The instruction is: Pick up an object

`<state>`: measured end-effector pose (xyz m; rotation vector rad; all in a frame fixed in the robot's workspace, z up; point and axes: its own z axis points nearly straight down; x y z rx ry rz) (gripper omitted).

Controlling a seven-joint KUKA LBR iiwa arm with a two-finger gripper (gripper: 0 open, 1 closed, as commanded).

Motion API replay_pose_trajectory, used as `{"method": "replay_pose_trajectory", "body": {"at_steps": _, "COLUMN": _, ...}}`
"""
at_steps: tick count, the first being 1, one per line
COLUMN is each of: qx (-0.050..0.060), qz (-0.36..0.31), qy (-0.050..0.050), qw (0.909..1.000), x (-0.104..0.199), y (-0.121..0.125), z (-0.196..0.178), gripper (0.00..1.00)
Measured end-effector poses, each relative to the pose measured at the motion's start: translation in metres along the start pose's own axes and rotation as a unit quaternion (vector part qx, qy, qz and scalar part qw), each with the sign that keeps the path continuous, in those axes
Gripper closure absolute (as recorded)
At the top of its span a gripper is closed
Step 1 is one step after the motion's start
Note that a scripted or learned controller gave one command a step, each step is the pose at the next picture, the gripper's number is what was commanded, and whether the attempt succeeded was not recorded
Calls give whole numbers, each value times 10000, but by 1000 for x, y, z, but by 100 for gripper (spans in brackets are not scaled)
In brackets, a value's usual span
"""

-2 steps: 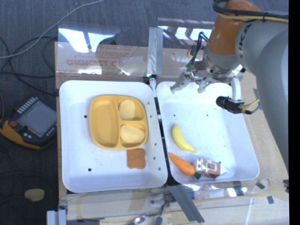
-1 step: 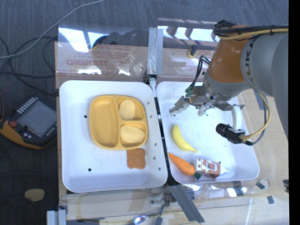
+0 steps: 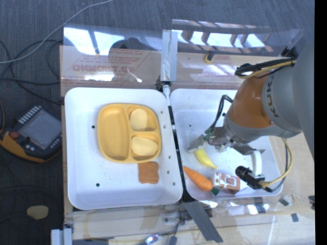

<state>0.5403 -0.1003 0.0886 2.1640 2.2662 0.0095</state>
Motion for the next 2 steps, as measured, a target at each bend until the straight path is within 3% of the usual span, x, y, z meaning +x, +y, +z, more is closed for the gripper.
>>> {"method": "replay_pose_trajectory", "body": {"at_steps": 1, "qx": -7, "qz": -5, "qy": 11, "qw": 10000, "x": 1, "y": 1, "z": -10, "gripper": 100}}
{"method": "replay_pose_trajectory", "body": {"at_steps": 2, "qx": 65, "qz": -57, "qy": 7, "qw": 10000, "x": 53, "y": -38, "z": -140, "gripper": 100}}
